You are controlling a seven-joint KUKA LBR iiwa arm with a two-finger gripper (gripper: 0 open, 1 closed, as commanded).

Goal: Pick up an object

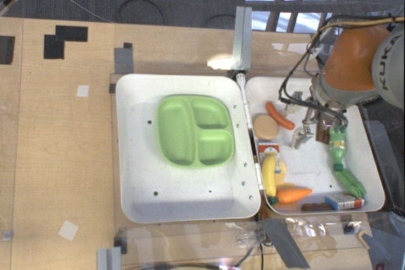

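The right white bin (373, 164) holds several objects. An orange-red sausage (279, 115) and a round tan bun (266, 128) lie at its upper left. A small red and white carton (268, 149), a banana (270, 174) and a carrot (292, 194) run down its left side. On the right lie a green bottle (336, 143) and a green pod (350, 181). My gripper (303, 136) hangs over the bare bin floor between the sausage and the bottle, close to the bottle. Nothing shows in its grasp.
The left white bin (136, 186) holds a green divided plate (193, 129). A dark brown bar (314, 206) and a small blue, red and white box (345, 202) lie along the right bin's front wall. The arm's orange band (354, 60) looms over the bin's back right.
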